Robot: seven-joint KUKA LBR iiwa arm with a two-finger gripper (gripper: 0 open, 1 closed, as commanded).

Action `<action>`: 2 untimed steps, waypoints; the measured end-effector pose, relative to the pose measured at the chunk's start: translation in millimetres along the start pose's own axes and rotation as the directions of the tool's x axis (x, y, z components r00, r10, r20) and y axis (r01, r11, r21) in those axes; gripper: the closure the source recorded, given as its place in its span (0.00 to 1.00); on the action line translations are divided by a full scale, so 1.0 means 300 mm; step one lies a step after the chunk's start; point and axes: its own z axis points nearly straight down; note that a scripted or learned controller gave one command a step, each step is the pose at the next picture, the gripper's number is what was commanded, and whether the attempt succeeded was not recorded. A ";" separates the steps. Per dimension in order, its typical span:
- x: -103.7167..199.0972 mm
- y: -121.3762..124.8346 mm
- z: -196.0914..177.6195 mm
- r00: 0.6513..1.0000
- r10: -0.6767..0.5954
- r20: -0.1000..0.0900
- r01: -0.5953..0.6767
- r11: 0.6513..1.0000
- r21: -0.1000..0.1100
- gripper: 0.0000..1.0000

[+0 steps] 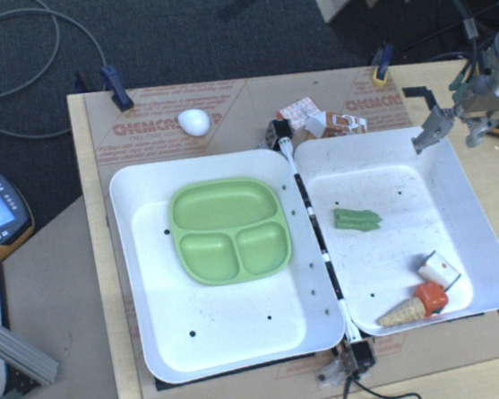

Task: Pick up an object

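While the grey metal claw (451, 125) hangs over the far right corner of the right shallow white plastic bin (468, 212), whether its fingers are spread or closed cannot be told. Below it, well apart, lie a small green plastic vegetable (357, 219), a white block (439, 269) and a tan cone with an orange-red tip (413, 307). A pale green divided plate (231, 229) sits in the left white bin (151, 278) on the counter (97, 131).

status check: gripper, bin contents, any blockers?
Gripper above right bin's far right corner, holding nothing. Green piece, cone and white block lie apart there. Nothing in the way.
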 end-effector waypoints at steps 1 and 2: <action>0.083 -0.127 0.592 1.000 0.001 -0.002 -0.001 1.000 0.004 0.00; 0.285 -0.161 0.640 1.000 -0.001 -0.002 0.001 1.000 0.003 0.00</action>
